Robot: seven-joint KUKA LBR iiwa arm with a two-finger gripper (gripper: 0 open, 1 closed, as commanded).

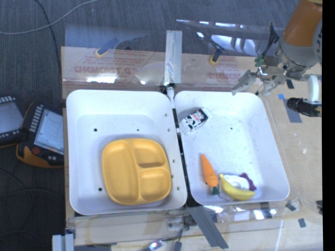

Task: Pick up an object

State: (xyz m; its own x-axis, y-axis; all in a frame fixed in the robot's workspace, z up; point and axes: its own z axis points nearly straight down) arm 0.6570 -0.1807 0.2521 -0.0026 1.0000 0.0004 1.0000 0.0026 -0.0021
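Near edge of the table (303,156): two white bins side by side. Left bin (84,114) holds a yellow divided plate (137,170), lying flat toward its near half, three compartments up. Right bin (261,135) has a cluster in its near corner: orange carrot (209,171) with the green end pointing near, just beside a yellow banana (236,190). Banana curves around a white and purple item (242,181), touching it; what that item is, can't tell. Farther back in the right bin, near the shared wall between the bins, a small black-and-white box (194,118), tilted, well apart from the carrot and banana cluster.

Beyond the bins: clear plastic sheeting (131,64) and a taped strip (172,56) over cardboard. Left of the table, on the grey carpet, a handheld pendant with a screen (44,135).

Far right: arm with orange band (303,17) reaches in. End effector (257,85) sits above the far right corner of the right bin, fingers spread apart, released, nothing between them. Well apart from every object in the bin.
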